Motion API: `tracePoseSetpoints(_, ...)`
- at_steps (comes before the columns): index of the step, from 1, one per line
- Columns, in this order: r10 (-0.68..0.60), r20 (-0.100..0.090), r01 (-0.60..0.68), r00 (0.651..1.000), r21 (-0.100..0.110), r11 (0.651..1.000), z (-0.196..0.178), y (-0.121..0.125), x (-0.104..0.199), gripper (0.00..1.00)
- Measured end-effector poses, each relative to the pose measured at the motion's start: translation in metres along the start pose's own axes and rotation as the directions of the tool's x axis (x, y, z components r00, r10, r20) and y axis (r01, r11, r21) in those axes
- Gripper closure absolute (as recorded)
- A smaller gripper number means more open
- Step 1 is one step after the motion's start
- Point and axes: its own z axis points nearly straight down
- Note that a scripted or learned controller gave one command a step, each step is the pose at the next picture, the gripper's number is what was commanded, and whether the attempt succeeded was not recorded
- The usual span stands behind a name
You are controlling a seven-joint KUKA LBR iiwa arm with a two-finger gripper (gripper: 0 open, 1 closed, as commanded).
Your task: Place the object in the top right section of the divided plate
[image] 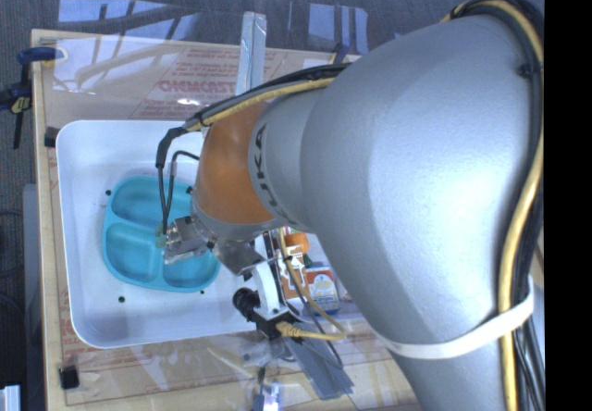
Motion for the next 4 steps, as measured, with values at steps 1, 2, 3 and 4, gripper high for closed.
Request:
tracePoseSetpoints(1, -0.208, 0.016, 0.208, 0.978, -0.03, 0.978, 0.023, 0.004, 0.058, 1.0)
tracePoseSetpoints(2, -0.276, 0.002, 0.276, 0.961, -0.004, 0.961, -0.054, 0.028, 0.089, 1.0)
tracePoseSetpoints(3, -0.282, 0.004, 0.282, 0.959, -0.015, 0.959, 0.032, 0.004, 0.093, 1.0)
tracePoseSetpoints(4, -0.049, 0.001, 0.049, 0.999, -0.016, 0.999, 0.032, 0.005, 0.099, 1.0)
